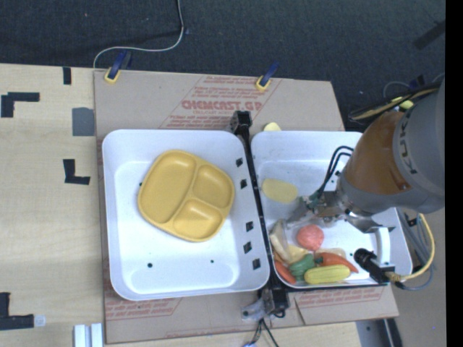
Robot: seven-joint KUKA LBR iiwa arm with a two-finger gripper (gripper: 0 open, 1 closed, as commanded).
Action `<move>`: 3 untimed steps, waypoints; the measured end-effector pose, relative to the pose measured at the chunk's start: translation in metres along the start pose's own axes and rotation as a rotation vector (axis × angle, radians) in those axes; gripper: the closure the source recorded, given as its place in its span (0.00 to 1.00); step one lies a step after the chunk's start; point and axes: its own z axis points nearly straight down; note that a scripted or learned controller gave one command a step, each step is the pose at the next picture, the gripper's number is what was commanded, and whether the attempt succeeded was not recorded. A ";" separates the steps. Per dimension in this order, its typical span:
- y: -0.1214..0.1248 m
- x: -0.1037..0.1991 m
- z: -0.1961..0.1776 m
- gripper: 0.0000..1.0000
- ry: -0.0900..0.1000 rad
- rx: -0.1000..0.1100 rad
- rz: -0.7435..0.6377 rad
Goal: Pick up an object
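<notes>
My gripper (304, 210) hangs low over the middle of the right bin (304, 157), reached in from the right under the grey arm with its orange band. A pale yellow disc (279, 190) lies just up and left of it. A red round piece (311, 237) sits just below it. Along the bin's front lie a cream banana-like piece (286, 249), an orange carrot-like piece (338, 259), a green piece (304, 264) and a yellow corn-like piece (327, 274). I see nothing held.
The left bin (123, 215) holds a yellow divided plate (187, 194). A black divider (249, 194) runs between the bins. A small yellow thing (271, 128) lies behind the right bin. Both bins rest on a cardboard sheet (210, 100).
</notes>
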 end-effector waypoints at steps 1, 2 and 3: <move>-0.026 0.008 0.016 0.00 0.004 0.010 0.000; 0.012 0.004 0.017 0.00 0.010 0.018 -0.003; -0.026 0.012 0.015 0.00 0.001 0.007 0.002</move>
